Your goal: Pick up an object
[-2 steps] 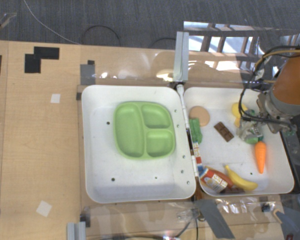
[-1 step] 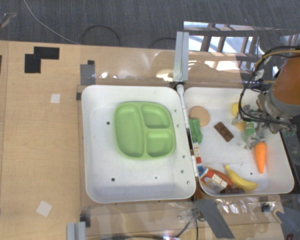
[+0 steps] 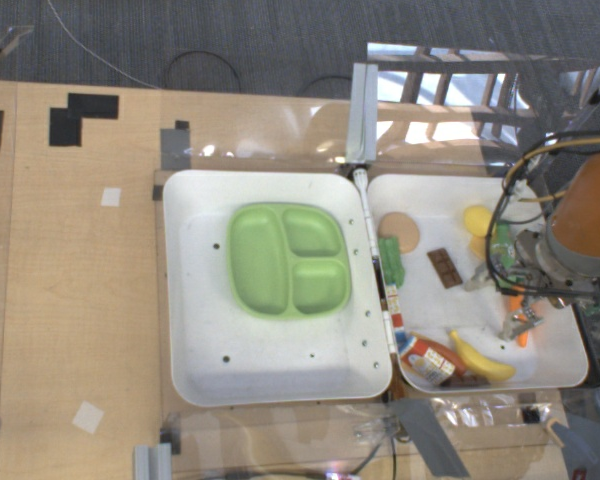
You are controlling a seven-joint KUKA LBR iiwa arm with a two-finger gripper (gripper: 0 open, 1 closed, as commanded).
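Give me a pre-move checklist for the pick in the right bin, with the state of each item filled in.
1. Objects to pick lie in the right bin: ok. A banana, a brown bar, a yellow ball and a tan disc lie there.
2. Claw is over the right bin: ok, it sits near the bin's right side above the banana.
3. Claw is free of any object: cannot tell, its tip is too small and cluttered to read.
4. Banana lies clear of neighbours: not ok, it touches a red and white packet.
5. Brown bar lies clear of neighbours: ok, bare floor all round it.
6. Left bin needs no attention: ok, it holds a green divided plate.
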